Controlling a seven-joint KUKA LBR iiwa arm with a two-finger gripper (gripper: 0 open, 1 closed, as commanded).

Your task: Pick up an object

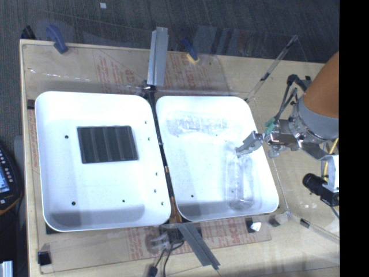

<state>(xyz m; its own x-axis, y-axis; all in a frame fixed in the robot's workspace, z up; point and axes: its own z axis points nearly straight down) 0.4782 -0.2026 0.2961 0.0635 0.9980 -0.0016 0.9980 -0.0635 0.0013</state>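
Clear plastic bottle [240, 180] is seen lying in the right bin [190, 201], near its right wall, long axis running from the near edge toward the far edge. Just above its far end the gripper [249, 143] is poised, nothing seen between its fingers; their opening cannot be told.
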